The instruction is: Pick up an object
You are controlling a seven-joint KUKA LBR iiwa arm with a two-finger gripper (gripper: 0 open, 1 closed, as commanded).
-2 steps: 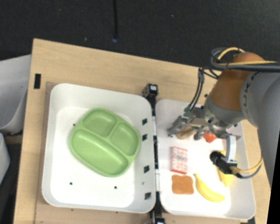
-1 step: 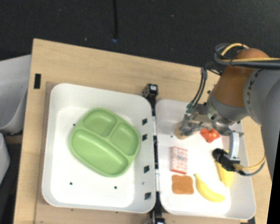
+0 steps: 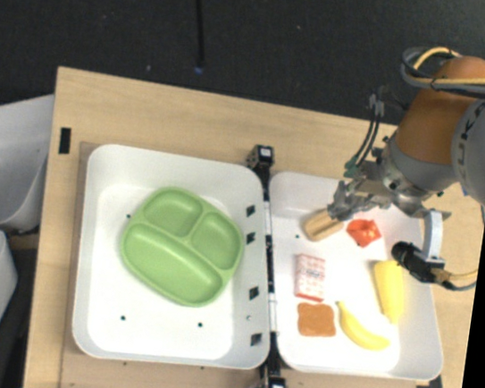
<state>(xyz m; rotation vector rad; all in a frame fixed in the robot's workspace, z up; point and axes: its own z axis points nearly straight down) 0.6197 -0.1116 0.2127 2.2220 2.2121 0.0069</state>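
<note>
Tan, block-shaped wooden-looking object (image 3: 320,224) lies tilted at about eleven o'clock in the right white bin (image 3: 417,355), just under the gripper (image 3: 347,202), poised there probably for a grasp; its grip cannot be told.

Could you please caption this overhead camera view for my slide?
Gripper over tan block in right bin; green divided plate in left bin.
</note>
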